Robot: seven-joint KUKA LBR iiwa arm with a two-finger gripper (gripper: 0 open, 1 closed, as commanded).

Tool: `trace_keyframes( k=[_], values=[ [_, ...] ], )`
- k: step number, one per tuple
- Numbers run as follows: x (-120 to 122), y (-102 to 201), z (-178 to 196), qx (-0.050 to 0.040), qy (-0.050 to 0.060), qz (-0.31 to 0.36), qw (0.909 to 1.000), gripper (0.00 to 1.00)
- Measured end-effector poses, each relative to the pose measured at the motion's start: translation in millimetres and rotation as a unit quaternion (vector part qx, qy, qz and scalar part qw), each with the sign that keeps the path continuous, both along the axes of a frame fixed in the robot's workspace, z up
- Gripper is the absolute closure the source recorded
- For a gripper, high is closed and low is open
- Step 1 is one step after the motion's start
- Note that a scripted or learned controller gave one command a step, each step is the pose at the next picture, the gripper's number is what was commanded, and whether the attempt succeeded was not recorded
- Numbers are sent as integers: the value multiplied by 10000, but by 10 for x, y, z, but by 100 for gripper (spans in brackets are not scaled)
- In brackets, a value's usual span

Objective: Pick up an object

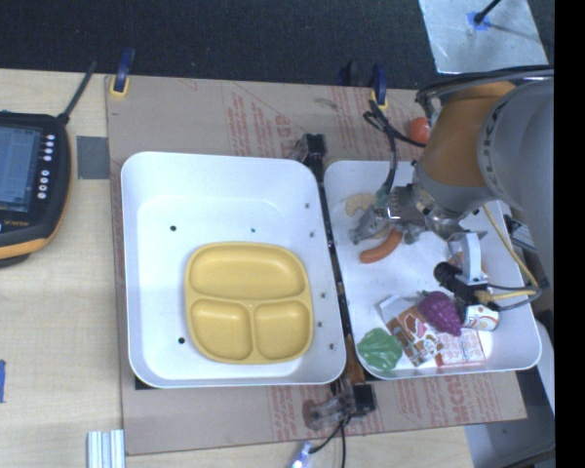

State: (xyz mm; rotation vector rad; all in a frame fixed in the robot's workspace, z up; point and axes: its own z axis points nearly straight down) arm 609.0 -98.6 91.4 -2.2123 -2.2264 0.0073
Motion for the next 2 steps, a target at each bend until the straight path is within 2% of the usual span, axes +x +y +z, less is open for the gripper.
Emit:
trace_keyframes(
  k=[1, 2],
  values=[
    [436, -39, 9, 8, -15, -11, 10000, 0],
    [437, -45, 114, 7, -5, 3, 10000, 100]
  ],
)
